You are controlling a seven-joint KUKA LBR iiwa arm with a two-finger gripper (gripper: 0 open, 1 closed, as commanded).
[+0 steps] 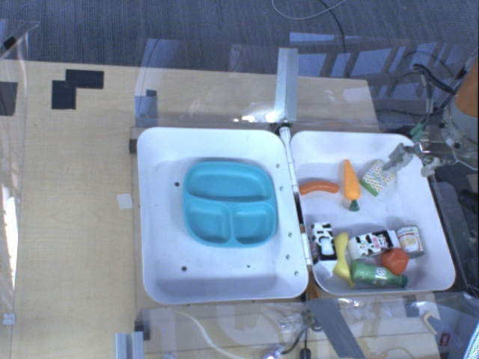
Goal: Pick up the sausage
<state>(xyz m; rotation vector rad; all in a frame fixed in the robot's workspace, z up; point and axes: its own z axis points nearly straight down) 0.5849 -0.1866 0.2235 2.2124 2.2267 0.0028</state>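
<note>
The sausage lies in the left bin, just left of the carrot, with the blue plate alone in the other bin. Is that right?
Not quite. The camera view shows the sausage in the right bin, not the left one. It does lie just left of the carrot, and the blue plate sits alone in the other bin, the left bin.

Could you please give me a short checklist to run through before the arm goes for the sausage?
1. Sausage in view in the right bin, near its left wall: ok.
2. Nothing lying on the sausage: ok.
3. Room on its right: not ok, the carrot sits close beside it.
4. Gripper above the sausage: not ok, it is over the small green packet further right.
5. Fingers free of any item: cannot tell.
</note>
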